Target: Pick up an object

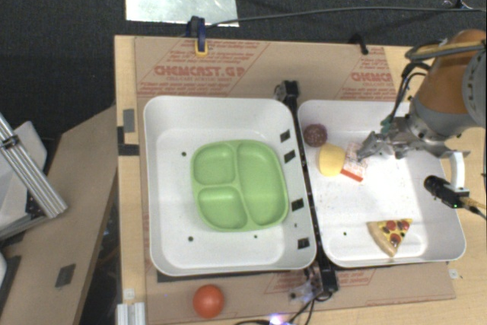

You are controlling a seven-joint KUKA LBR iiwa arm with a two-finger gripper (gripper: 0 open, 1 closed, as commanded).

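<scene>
Yellow round object [331, 160] is seen in the right bin [426, 236], touching a small red-and-white item [353, 166]. The claw [368, 148] is poised just right of them; how far it is parted cannot be told.

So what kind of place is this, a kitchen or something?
More likely a robot test bench than a kitchen. The food looks like toys: a pizza slice and a yellow piece lie in a white bin, and a robot arm reaches in with its claw.
</scene>
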